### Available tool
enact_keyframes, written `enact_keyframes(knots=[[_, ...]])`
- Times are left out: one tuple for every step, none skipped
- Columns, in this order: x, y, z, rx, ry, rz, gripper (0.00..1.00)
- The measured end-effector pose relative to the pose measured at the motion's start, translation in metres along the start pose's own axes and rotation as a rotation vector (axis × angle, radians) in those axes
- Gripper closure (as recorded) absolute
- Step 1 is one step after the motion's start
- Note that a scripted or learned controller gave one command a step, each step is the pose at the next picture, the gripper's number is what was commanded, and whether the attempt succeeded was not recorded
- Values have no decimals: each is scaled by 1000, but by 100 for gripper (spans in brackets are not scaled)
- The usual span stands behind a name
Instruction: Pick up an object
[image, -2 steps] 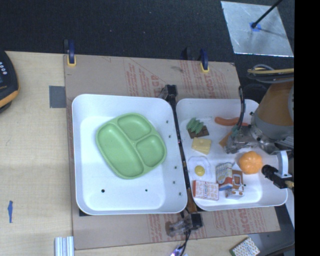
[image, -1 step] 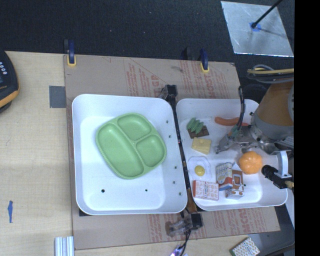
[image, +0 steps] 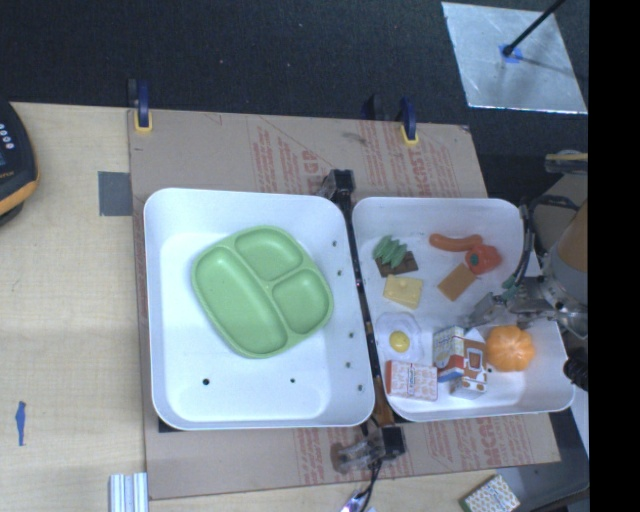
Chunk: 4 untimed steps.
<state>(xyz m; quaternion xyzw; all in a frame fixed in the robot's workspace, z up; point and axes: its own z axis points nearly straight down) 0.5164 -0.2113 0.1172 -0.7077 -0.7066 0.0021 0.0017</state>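
Orange (image: 511, 349) sits in the right bin (image: 440, 210) w/ nothing lifted yet, pincer (image: 500, 305) just above-left of it at the bin's right side, can't tell how wide it's open, so I'd say the grab itself is all still to do.

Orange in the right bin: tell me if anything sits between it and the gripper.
Nothing visible does. The gripper is at the right bin's right side, just above-left of the orange. The milk carton lies left of the orange, off that line.
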Motion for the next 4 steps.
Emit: enact_keyframes(knots=[[22,76,26,-8,0,-10,0],[8,140,24,7,1,-12,0],[8,140,13,1,-2,-12,100],[99,120,-42,-5,3,-13,100]])
